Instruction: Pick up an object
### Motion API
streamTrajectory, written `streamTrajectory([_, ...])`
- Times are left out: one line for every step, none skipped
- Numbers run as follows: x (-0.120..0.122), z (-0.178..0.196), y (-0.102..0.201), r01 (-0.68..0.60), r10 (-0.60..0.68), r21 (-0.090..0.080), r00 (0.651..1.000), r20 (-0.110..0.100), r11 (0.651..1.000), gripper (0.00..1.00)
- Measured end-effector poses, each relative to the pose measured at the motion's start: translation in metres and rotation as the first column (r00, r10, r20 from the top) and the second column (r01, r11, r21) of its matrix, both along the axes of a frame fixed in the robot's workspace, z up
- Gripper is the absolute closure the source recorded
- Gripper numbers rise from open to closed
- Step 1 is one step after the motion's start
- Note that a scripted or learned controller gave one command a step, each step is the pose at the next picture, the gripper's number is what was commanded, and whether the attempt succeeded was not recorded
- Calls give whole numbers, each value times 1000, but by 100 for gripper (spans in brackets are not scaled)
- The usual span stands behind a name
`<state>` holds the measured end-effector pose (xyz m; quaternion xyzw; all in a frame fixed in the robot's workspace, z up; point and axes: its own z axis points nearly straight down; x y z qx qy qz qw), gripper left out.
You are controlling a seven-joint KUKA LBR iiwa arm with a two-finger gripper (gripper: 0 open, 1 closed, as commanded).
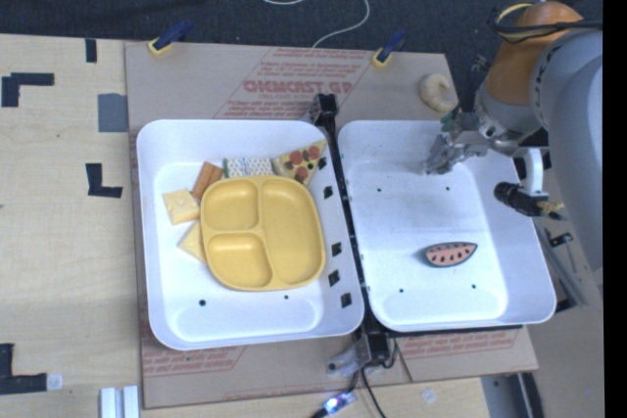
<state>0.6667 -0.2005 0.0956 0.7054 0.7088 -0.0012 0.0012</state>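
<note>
Lying flat on the floor of the right-hand shallow white bin (pixel 509 303), toward its near edge, a small pink-and-green watermelon-slice toy (pixel 451 255) is seen alone, well apart from every wall. It is judged to be light, stiff and smooth, probably moulded plastic, so little force would be needed, though a slip on the curved rind is to be expected. A hold across its narrow width, at the middle of the slice, is judged safest, since its long axis runs left to right.

At the far right corner of the same bin, the two-finger gripper (pixel 438 160) is held low, well apart from the slice; nothing is seen between its fingers, and whether they are spread or closed cannot be told.

In the left-hand white bin (pixel 157 210), a yellow divided plastic plate (pixel 263 232) is seen resting over tan cracker-like pieces (pixel 182 206) and a patterned pizza-slice toy (pixel 302 161).
</note>
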Motion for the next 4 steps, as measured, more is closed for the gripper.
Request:
streamTrajectory([9, 46, -2, 3, -3, 3, 1000, 3, 1000, 100])
streamTrajectory([6, 92, -7, 3, -3, 2, 1000, 3, 1000, 100])
streamTrajectory([7, 132, -6, 3, -3, 3, 1000, 4, 1000, 100])
streamTrajectory([-38, 121, 25, 4, -4, 4, 1000, -5, 1000, 100])
